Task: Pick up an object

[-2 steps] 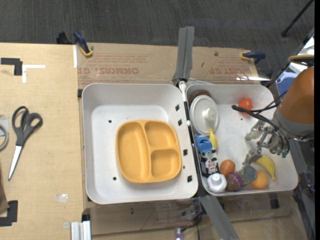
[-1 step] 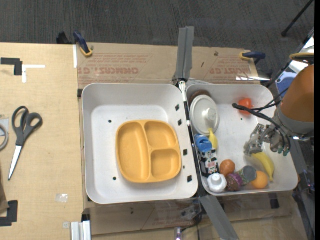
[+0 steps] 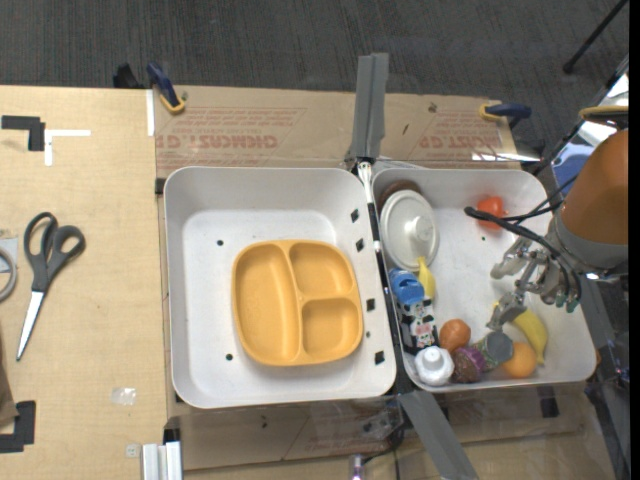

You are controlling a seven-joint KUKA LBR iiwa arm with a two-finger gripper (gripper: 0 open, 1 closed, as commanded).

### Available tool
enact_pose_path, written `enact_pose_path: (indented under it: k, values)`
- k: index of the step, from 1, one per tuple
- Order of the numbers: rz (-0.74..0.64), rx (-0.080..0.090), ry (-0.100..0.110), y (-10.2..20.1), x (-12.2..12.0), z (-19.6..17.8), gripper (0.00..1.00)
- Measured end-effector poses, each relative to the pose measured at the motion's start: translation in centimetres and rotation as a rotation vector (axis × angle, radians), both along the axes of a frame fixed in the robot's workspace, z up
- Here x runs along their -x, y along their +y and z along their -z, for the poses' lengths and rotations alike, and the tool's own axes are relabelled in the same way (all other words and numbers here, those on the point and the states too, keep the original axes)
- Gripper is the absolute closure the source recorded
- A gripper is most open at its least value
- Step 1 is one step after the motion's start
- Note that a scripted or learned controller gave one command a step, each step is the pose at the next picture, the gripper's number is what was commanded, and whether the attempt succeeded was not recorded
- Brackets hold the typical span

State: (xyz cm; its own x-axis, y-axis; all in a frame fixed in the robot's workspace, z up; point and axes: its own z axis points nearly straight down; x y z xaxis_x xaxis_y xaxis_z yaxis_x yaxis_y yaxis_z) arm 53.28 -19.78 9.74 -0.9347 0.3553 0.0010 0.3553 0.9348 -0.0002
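Observation:
My gripper (image 3: 506,292) hangs over the right side of the right bin (image 3: 455,253), open, with bare bin floor between its fingers. Just below it lie a yellow banana (image 3: 535,332), an orange fruit (image 3: 520,361) and a grey lump (image 3: 497,348). A red tomato (image 3: 490,208) sits above it near the bin's far wall. Along the bin's front edge are a purple item (image 3: 470,364), a small orange ball (image 3: 455,333) and a white cap (image 3: 433,366).
A white bowl (image 3: 410,227), a blue item (image 3: 405,288) and a small bottle (image 3: 419,323) line the right bin's left wall. The left bin (image 3: 190,268) holds a yellow divided plate (image 3: 297,301). Scissors (image 3: 42,263) lie on the bench at far left.

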Motion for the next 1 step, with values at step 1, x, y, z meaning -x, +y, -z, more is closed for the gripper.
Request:
enact_pose_path:
  k: [1]
  values:
    - [-0.003,0.001,0.0,0.02,-0.11,-0.74,1.0]
